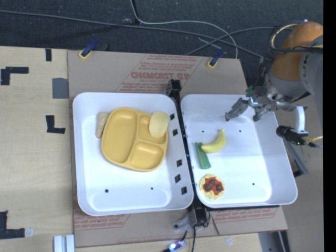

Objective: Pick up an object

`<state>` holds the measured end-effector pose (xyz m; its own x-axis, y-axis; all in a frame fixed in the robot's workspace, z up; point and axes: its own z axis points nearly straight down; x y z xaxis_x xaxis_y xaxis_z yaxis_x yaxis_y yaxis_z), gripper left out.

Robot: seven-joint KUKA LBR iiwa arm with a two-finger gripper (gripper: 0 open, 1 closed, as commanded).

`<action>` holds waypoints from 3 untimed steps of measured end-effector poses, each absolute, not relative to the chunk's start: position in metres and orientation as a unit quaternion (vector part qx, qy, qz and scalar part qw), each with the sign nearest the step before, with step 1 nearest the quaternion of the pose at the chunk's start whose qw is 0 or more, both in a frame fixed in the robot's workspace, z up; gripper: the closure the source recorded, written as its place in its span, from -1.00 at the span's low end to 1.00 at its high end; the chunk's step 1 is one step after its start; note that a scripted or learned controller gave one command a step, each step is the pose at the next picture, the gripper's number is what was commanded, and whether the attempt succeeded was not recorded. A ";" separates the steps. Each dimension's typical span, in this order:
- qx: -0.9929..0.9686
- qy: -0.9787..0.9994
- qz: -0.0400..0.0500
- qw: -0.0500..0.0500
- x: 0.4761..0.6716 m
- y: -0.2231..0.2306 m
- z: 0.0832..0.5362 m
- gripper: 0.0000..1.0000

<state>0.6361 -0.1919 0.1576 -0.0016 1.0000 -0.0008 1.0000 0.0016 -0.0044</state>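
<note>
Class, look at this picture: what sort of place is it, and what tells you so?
Probably a robot lab test bench: a robot arm reaches over two white bins of toy food, such as a banana, with cables behind.

Red printed lettering runs across the brown cardboard sheet [157, 72] that lies under the two white bins, along its far edge just beyond the bins. The larger line appears to read "CHEMCAST GP", though the letters are small and slightly blurred. Smaller red print sits above and below that line, too fine to read. More faint red print shows on the cardboard's near edge, also unreadable.
</note>
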 end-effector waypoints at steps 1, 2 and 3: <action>-0.707 -0.707 0.002 0.002 0.630 -0.198 0.110 -1.00; -0.706 -0.708 0.001 -0.001 0.631 -0.197 0.084 -1.00; -0.706 -0.708 0.000 -0.003 0.632 -0.198 0.097 1.00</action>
